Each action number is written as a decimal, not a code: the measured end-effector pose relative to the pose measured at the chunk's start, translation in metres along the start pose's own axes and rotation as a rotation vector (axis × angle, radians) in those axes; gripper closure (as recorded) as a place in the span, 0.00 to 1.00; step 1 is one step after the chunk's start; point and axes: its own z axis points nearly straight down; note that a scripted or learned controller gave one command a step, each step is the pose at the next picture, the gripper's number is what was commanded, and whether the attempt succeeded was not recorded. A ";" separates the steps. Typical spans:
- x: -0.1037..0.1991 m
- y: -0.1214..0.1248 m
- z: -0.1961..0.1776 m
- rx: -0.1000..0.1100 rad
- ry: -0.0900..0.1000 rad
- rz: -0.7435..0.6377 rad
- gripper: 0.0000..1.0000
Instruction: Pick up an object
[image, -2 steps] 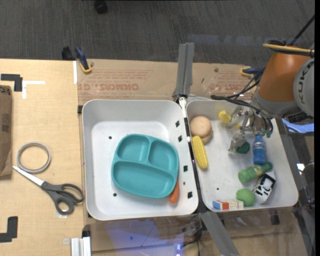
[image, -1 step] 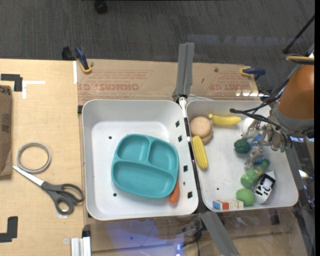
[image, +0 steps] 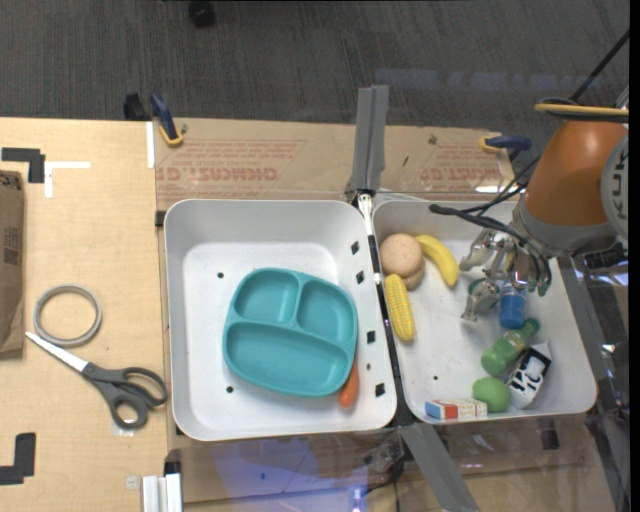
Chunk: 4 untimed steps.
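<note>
Gripper (image: 487, 283) low in right bin (image: 445, 345), beside blue bottle (image: 511, 309) (grip unclear)

Count of items on the bench and in the two bins.
Two white bins (image: 190, 330) (image: 570, 395); one teal plate (image: 290, 332), carrot (image: 348, 386), corn cob (image: 400, 307), banana (image: 438, 258), bread roll (image: 401, 254), green bottle (image: 508, 347), small box (image: 455, 409); outside, one pair of scissors (image: 105, 380) and one tape roll (image: 67, 314).

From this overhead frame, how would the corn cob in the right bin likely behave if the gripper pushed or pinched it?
The corn cob is long and rounded, lying flat, so a sideways push would probably roll it. It sits close against the bin wall, so it may jam there. Its bumpy surface might help the grip.
</note>
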 end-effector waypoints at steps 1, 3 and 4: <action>-0.004 0.050 0.000 0.000 0.000 -0.036 0.00; 0.024 0.063 0.001 0.001 0.003 0.227 0.00; 0.030 -0.026 0.001 0.002 0.003 0.295 0.00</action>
